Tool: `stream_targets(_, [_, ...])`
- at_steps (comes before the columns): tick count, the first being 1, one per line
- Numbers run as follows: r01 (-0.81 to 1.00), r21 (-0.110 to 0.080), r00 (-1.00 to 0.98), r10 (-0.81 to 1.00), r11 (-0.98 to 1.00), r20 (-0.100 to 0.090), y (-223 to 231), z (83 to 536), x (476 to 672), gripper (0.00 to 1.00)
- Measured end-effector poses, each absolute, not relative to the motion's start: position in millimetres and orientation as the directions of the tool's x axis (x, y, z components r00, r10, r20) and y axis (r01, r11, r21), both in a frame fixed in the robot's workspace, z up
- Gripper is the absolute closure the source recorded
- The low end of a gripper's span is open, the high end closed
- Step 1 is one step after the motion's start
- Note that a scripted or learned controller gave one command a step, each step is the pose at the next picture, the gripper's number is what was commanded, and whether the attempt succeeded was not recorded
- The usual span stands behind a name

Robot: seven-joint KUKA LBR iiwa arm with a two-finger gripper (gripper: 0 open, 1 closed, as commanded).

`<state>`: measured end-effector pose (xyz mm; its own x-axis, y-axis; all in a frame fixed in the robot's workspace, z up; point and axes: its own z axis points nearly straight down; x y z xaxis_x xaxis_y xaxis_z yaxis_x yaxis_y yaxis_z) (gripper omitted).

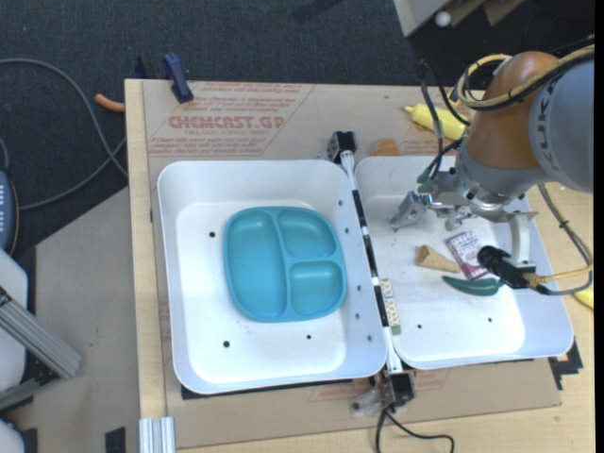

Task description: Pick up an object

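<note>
**A:** What's on the bench?

**B:** Two shallow white bins side by side. The left bin holds a turquoise divided plate, lying flat near its middle. The right bin holds small loose things: a tan wedge, a pink packet just beside it, and a green curved piece touching the packet's lower edge.

**A:** And the arm?

**B:** It reaches in from the right, bent low over the right bin's far end. The gripper sits above the bin floor, near the wedge but apart from it. Whether the jaws are apart or together, I cannot tell; nothing shows between them.

**A:** So which step?

**B:** I'd judge the approach, with nothing picked yet. Next it would need to settle over one item and close.

**A:** Anything in the way?

**B:** The three items crowd together, so a clean grasp on one looks awkward. A black cable crosses just beside them.
</note>
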<state>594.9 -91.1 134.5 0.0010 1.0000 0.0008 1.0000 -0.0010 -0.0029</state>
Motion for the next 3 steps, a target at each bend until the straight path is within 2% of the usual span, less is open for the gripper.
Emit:
stream_targets(1, [1.0, -0.003, 0.001, 1.0, -0.001, 0.001, -112, 84, 578.6, 0.0])
stream_targets(2, [1.0, 0.0, 0.002, 1.0, -0.002, 0.001, -111, 95, 579.6, 1.0])
stream_targets(3, [1.0, 0.0, 0.002, 1.0, -0.002, 0.001, -111, 94, 579.5, 0.0])
